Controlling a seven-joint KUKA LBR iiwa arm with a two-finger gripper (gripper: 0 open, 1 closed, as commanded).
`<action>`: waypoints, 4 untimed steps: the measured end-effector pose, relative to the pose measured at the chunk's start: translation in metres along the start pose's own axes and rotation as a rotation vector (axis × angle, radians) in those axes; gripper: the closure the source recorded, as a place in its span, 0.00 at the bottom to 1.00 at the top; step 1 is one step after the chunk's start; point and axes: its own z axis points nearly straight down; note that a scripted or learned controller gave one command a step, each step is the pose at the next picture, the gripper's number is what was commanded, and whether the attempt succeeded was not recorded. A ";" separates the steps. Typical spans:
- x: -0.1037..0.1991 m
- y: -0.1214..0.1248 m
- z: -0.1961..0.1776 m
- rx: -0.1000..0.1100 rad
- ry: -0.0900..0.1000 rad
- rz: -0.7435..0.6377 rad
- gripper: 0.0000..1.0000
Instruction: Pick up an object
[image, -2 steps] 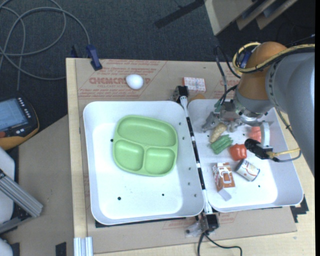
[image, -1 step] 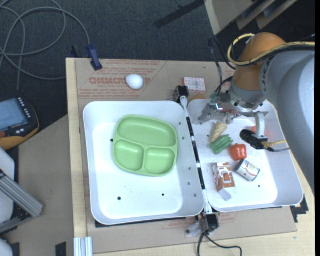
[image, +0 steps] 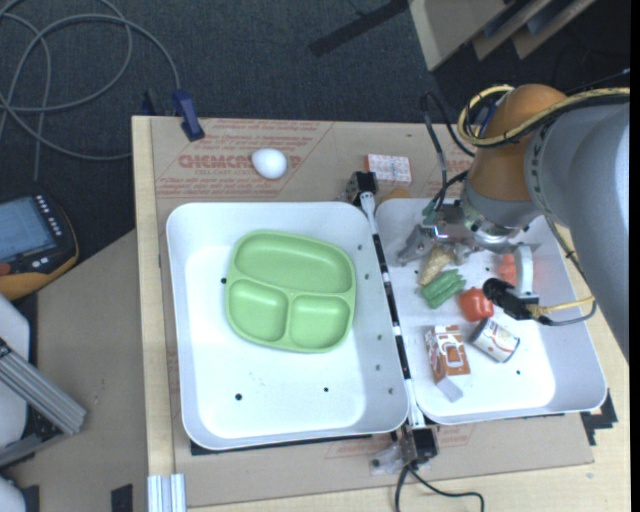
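Note:
My gripper (image: 428, 243) hangs low over the far left corner of the right bin (image: 560, 385), at the end of the grey arm with its orange band (image: 515, 120). Just below it lies a tan piece (image: 435, 267), and beside that a green toy vegetable (image: 440, 290). A red piece (image: 475, 303), a small can (image: 495, 341) and an orange-and-white carton (image: 449, 353) lie further toward the near side. A red-orange item (image: 510, 268) sits under the wrist. Nothing is visibly held.
The left bin (image: 200, 380) holds a green divided plate (image: 290, 290). A white ball (image: 268, 162) and a small patterned box (image: 388, 167) rest on the cardboard behind the bins. A blue clip (image: 187, 115) sits at the far left corner. Cables trail from the arm over the right bin.

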 end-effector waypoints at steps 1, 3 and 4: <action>-0.003 0.028 0.000 -0.004 -0.001 -0.002 0.00; -0.022 0.028 0.000 -0.004 -0.002 -0.002 0.00; -0.004 -0.022 0.000 0.000 0.000 -0.001 0.00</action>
